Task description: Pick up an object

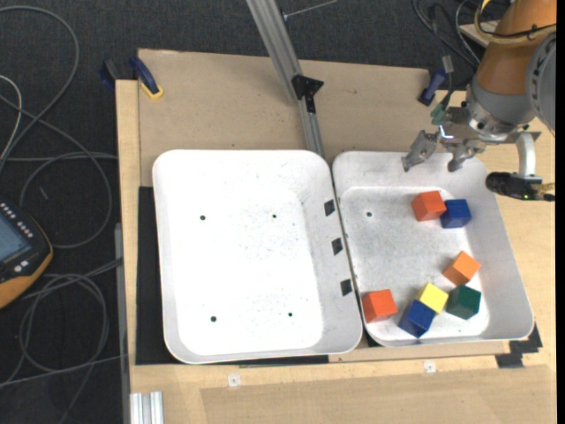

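My gripper (pixel 439 156) hangs over the far edge of the right bin (pixel 381 173), its two fingers spread open with nothing between them. Just in front of it, inside the bin, an orange-red cube (pixel 428 206) touches a blue cube (pixel 455 213). Near the bin's front lie an orange cube (pixel 461 268), a yellow cube (pixel 433 297), a green cube (pixel 463 302), a blue cube (pixel 415 317) and an orange-red cube (pixel 380 304).
The left bin (pixel 238 246) sits beside the right one on the wooden bench. A slanted metal pole (pixel 281 56) rises behind the bins. Blue clamps (pixel 146 78) grip the bench's far edge. Cables lie on the floor at left.
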Tool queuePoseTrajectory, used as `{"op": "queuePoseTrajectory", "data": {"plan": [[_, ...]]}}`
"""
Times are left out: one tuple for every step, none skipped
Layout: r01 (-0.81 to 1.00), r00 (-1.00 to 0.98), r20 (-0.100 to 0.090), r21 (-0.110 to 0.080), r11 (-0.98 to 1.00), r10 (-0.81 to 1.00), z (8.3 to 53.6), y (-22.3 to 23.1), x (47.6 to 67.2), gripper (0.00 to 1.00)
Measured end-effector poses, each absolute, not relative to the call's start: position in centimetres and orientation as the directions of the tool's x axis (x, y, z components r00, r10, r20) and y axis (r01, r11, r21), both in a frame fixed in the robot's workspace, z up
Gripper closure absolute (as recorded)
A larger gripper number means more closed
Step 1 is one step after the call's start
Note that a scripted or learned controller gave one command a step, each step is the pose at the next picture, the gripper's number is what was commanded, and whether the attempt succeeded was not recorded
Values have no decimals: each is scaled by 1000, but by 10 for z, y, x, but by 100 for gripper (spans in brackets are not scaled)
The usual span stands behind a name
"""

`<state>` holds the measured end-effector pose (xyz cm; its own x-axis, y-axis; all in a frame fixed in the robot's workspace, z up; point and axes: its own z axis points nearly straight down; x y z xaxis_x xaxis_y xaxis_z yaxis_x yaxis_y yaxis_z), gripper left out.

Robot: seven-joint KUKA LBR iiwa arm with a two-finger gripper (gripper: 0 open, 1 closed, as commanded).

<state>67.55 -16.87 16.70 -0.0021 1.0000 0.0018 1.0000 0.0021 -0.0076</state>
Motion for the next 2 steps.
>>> {"op": "queuePoseTrajectory", "data": {"plan": [[1000, -2, 2, -7, 2, 1000, 105, -163, 671, 0], [1000, -3, 0, 3, 3, 1000, 122, -163, 674, 100]]}}
